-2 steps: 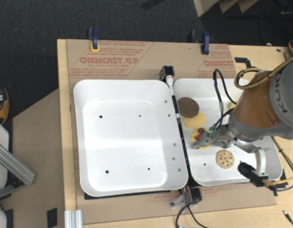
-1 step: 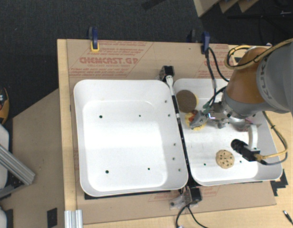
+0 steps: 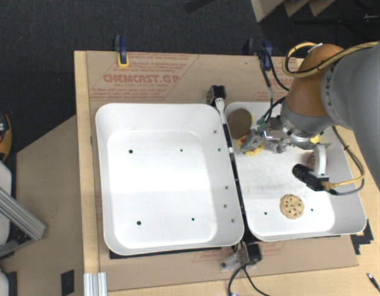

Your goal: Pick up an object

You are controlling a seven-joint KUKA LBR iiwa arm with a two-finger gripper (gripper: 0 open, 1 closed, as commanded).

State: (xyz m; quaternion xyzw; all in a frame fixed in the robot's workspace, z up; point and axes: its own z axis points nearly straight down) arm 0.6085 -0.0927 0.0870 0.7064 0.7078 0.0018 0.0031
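Right bin (image 3: 338, 224): cookie (image 3: 292, 206), brown cup (image 3: 239, 121), yellow item (image 3: 248, 145). Gripper (image 3: 256, 138) right at yellow item; finger state unreadable.

Glossy white plastic bins (image 3: 159, 184)

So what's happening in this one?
A grey arm with an orange band reaches in from the right over the right white bin. Its gripper is low at that bin's far left corner, by a small yellow object and a round brown object. A round speckled cookie lies nearer the front.
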